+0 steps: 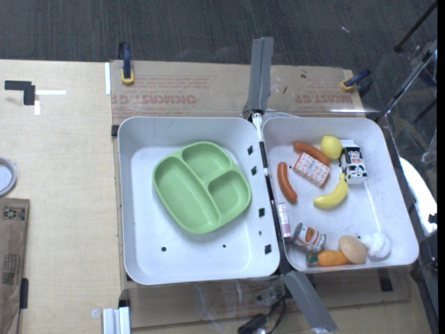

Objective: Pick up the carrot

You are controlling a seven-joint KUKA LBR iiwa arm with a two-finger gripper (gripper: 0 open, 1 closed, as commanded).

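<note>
The desk [62,207] carried two shallow white bins side by side. The left bin [139,256] held a green divided plate [201,185]. The right bin [389,158] held the clutter, and the carrot [331,258] lay against its near wall, orange, on its side, green end pointing left. A small can [309,239] sat just beside it on the far-left side and a tan egg-shaped piece [352,249] touched its right end. The gripper's state could not be told.

A good pick would probably come straight down over the carrot's middle, jaws set across its short width, so they closed between wall and can. The near wall left little room, and nudging the tan piece could roll the carrot away.
</note>
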